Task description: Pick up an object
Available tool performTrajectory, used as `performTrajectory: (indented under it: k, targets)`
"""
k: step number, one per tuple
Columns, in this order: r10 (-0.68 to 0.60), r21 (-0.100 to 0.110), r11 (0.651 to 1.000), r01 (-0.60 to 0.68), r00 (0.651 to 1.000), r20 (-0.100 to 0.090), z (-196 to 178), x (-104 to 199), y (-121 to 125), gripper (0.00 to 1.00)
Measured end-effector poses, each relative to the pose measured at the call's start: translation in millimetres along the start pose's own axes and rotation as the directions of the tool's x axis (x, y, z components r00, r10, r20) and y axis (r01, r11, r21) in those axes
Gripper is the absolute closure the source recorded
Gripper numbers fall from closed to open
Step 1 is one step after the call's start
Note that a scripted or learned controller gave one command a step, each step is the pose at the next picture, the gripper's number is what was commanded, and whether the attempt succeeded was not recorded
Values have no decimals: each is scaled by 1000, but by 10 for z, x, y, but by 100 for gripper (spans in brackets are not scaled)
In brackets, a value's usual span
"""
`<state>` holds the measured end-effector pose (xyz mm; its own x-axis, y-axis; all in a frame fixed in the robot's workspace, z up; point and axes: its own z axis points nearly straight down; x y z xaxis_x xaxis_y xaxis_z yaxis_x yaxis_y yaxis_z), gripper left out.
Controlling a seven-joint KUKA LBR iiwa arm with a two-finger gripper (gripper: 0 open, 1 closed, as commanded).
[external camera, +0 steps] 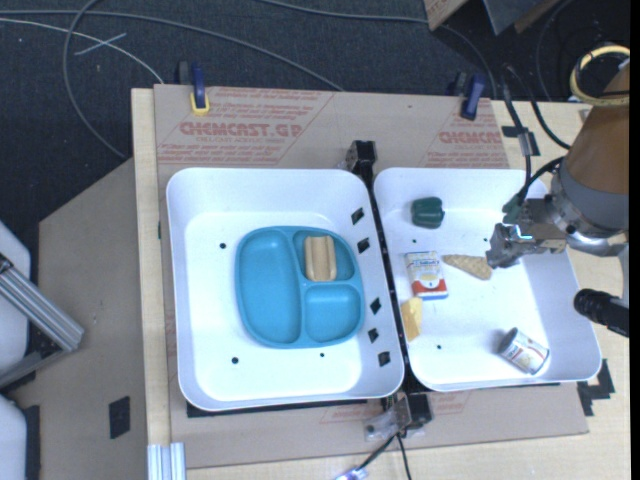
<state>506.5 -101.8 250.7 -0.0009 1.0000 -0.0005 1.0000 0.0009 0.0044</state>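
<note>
Claw (503,246) low over the right bin (560,363), just right of the tan wedge-shaped piece (467,265); cannot tell whether apart or together, and nothing seen gripped.

Left to right: left bin (190,298) carrying a blue divided plate (290,293), with a tan bread-like piece (319,258) in its far right compartment. Then, in the right bin: small yellow piece (411,319) near the dividing wall, red-and-white carton (427,275) just beyond it, dark green object (428,211) toward the far side, tan wedge touching or almost touching the claw tip, and a small can (523,351) lying on its side near the front right.

Likely target: the tan wedge, nearest the claw. Probably light, thin and lying flat, so hard to get under; best taken across its narrow width near the thicker right end, pressing down to the bin floor. Probably rigid enough not to crush, though material unclear. Smooth white floor likely lets it slide away if nudged off-centre.
</note>
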Motion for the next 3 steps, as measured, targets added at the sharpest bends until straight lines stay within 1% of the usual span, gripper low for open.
performTrajectory:
  k: [1, 2, 3]
  targets:
    - [-5, 2, 1000, 5, 1000, -2, -38, 508, 40, 100]
    - [-6, 6, 1000, 6, 1000, -4, -53, 1025, -15, 100]
    - [-4, 9, 1000, 4, 1000, -3, 176, 1529, -57, 100]
